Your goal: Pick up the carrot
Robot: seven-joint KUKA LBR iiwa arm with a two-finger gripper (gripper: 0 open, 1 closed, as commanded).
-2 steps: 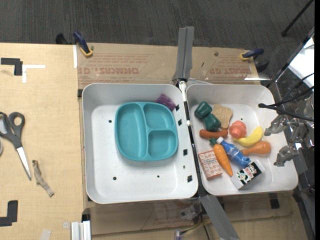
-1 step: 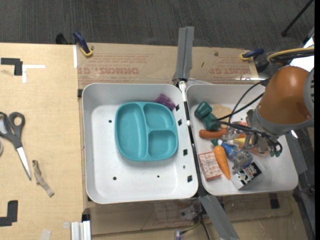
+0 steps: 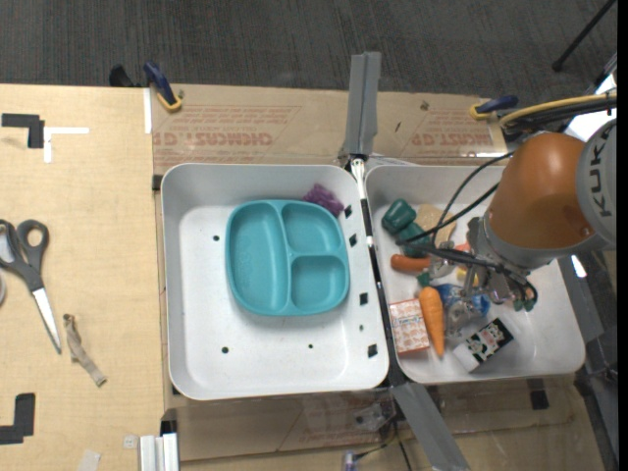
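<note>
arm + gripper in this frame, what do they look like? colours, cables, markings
The arm is grey with a big rounded orange band above the wrist and part of dark "KU" lettering on its casing. Black cables loop off the wrist, and a yellow-and-black cable runs behind it. The gripper is a cluttered mix of dark and metallic parts.

pincer fingers hidden under wrist, arm cut off right

My robot lab rig.
Beside the white bins: clamped cardboard, scissors, taped table.
</note>
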